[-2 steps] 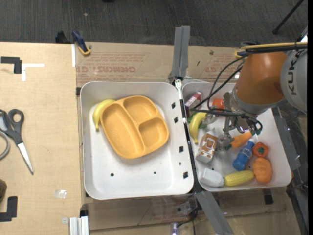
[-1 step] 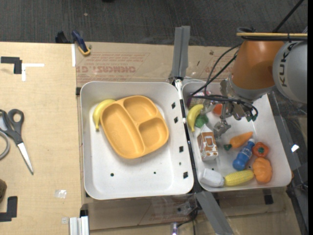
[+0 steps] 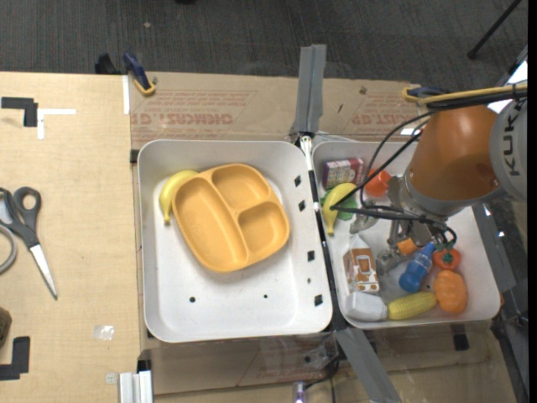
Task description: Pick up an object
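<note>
Over right bin (image 3: 480, 313), poised w/ gripper (image 3: 401, 243) among toys near blue bottle (image 3: 415, 271) at 6 o'clock, prob. lining up grab; grip state unclear.

The divided yellow tray (image 3: 231, 217) is looking like smooth, matt plastic; the left white bin (image 3: 168, 309) is showing glossy, smooth plastic; the bench top (image 3: 67, 225) is appearing as pale matt wood; the scissors (image 3: 33, 242) are gleaming with metal blades and grey plastic handles.

the grey arm with its orange band reaches in from the right, end effector (image 3: 401, 243) pointing down.
</note>
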Motion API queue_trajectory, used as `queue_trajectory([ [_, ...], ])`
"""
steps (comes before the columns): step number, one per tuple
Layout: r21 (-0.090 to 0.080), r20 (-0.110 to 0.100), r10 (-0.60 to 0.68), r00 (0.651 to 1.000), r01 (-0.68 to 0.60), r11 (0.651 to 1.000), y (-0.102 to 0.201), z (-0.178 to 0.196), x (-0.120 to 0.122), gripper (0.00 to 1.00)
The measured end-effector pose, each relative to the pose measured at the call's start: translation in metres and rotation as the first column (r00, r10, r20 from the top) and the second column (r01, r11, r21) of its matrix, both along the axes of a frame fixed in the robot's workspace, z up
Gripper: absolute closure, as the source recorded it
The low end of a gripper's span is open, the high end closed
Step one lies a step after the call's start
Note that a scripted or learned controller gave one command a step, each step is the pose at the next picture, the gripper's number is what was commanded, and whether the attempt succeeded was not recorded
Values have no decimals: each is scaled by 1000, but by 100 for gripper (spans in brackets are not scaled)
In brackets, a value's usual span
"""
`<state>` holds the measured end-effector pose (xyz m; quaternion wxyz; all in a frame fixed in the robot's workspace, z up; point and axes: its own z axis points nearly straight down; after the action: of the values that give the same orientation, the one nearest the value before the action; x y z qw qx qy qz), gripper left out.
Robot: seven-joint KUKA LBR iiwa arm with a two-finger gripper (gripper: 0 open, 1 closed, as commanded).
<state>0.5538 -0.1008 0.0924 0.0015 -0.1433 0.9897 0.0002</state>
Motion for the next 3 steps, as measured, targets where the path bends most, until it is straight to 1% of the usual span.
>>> queue_trajectory([
  [1,-2,3,132,991,-132,991,-49,1,13,0],
  [2,0,0,34,999,-34,999,-2,0,-48,0],
  [3,0,2,130,992,-130,992,-4,0,6,0],
])
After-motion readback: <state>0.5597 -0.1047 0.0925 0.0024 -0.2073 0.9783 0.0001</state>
